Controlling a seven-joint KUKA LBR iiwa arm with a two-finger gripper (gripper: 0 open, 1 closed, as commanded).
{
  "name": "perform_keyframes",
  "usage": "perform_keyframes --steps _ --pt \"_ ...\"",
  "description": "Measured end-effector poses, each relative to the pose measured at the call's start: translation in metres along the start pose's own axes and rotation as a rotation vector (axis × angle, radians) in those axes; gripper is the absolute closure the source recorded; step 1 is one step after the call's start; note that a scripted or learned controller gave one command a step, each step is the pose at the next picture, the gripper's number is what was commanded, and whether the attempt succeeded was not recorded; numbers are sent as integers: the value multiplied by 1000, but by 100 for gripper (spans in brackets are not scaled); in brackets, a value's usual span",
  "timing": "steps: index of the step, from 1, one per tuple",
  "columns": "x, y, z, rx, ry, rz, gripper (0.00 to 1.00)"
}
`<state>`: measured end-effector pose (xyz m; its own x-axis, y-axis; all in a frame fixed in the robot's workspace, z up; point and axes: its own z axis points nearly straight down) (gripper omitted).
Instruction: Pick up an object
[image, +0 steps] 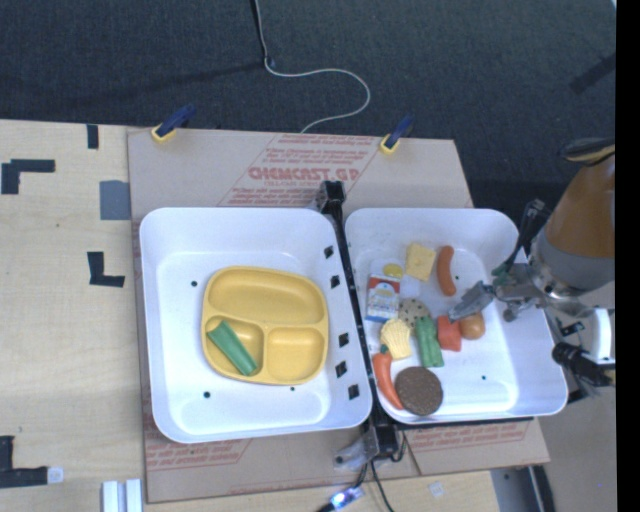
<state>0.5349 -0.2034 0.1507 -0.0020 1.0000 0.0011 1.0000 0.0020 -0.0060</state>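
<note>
Near edge first: the right bin (520, 400) holds the toy food, bunched toward the divider side. A brown round patty (418, 389) lies closest to the front wall, an orange carrot (386, 378) touching it on the left. Behind those sit a yellow corn cob (398, 338), a green stick-shaped vegetable (428, 341) and a small red piece (449, 334), packed close together. An orange-brown round piece (472, 325) lies just beside the red one.

The end effector (470, 303) reaches in from the right edge of the bin, low, its tip directly above and touching or nearly touching that round piece. I cannot tell its finger state; the tip is too small and dark to read. No item is visibly between fingers, so I judge nothing is held yet, and the round piece looks the likely target.

Further back: a small printed carton (382, 297), a yellow cheese-like wedge (420, 261), a red sausage (446, 270).

The left bin (170, 300) carries a yellow divided plate (290, 300) with a green pepper-like piece (232, 347) in one compartment, well apart from the arm.
</note>
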Motion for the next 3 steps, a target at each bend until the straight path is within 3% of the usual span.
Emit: perform_keyframes --steps 1,2,3 --pt "-2 -2 64 0 0 0 0" --pt "-2 -1 65 -7 -3 1 0" --pt "-2 -1 55 -7 -3 1 100"
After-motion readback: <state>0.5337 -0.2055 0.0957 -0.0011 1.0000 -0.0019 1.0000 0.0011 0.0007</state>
